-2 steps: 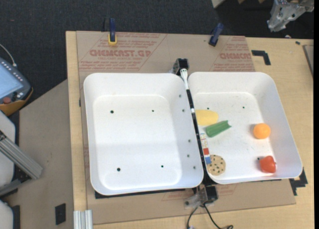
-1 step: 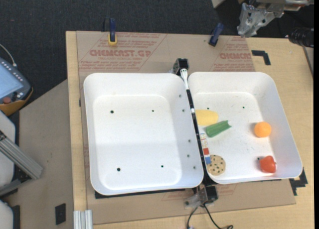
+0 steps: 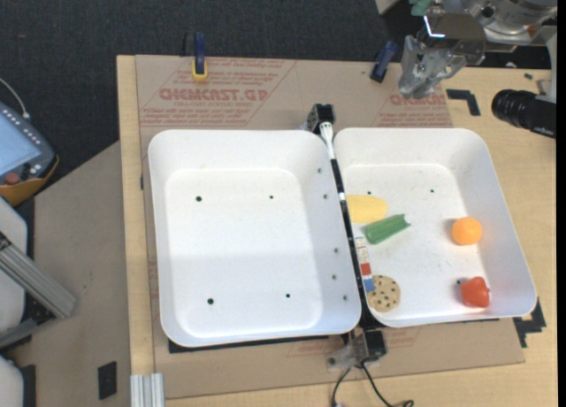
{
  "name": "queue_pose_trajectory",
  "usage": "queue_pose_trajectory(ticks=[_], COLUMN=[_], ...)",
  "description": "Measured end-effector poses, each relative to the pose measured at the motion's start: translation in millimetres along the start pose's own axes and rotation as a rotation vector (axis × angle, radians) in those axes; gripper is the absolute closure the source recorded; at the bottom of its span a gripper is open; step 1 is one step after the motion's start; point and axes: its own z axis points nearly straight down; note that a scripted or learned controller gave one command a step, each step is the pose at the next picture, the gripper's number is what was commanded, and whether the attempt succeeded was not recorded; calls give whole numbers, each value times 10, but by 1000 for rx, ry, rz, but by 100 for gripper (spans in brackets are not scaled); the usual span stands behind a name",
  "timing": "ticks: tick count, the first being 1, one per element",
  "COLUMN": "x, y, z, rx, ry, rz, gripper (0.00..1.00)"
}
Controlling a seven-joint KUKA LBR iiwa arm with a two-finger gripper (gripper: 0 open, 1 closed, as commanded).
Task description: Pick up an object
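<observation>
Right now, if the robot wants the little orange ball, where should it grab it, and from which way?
Probably straight down from above, closing the fingers across the middle of the orange ball. It looks round, so its widest part gives the best hold, and it lies in open space in the right bin, apart from the red piece. The gripper hangs beyond the bin's far edge.

I see both bins as smooth white plastic with a soft sheen; the left bin (image 3: 177, 246) is brighter along its far half. The right bin (image 3: 495, 193) looks the same. Under them my board (image 3: 256, 87) reads as matt brown paper-faced sheet printed with red lettering. Beyond the board, the floor covering (image 3: 88, 7) looks dark, rough and carpet-like. Above the right bin, the gripper (image 3: 423, 73) looks like dull grey metal. Inside that bin, the orange ball (image 3: 467, 231) seems matt, the red piece (image 3: 475, 292) slightly glossy, and the green piece (image 3: 386, 228) smooth plastic.
</observation>
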Motion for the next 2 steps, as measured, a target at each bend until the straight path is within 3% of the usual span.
queue_pose_trajectory(ticks=[1, 2], x=[203, 917], y=[-516, -839], z=[-548, -600], rx=[-7, -1], ry=[-1, -1], rz=[5, 0], gripper=[100, 100])
